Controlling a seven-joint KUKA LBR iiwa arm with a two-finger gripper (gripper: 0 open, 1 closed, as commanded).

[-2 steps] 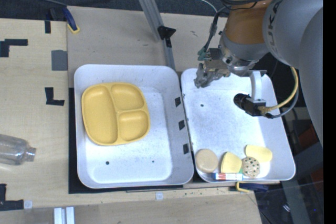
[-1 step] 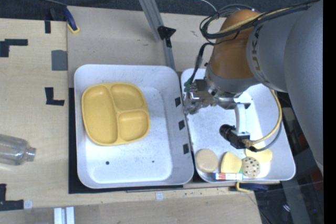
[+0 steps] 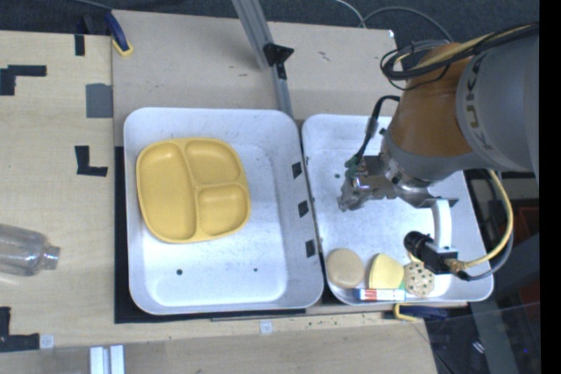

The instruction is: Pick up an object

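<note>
Across the bench, we log the following, largest first:

- Arm (image 3: 456, 114): grey with an orange band, reaching in from the right and hanging over the right-hand bin.
- Left bin (image 3: 210, 276): shallow, white, holding one item.
- Right bin (image 3: 329, 144): shallow, white; its far half is bare, and its contents are crowded along the near edge.
- Yellow divided plate (image 3: 193, 188): three compartments, lying flat in the far-left part of the left bin.
- Gripper (image 3: 355, 193): poised above bare floor in the middle of the right bin, well apart from every object. We cannot tell how the claw stands at this angle.
- Tan rounded object (image 3: 344, 267): near edge of the right bin, touching its neighbour.
- Pale yellow wedge (image 3: 384, 272): just beside the tan one.
- Spotted beige piece (image 3: 419, 279): smallest, at the row's right end.

We judge nothing is yet picked. To do it well, we would bring the claw toward the near edge, choose the tan object for its free left flank, and descend square so the bin wall does not block a finger.
</note>
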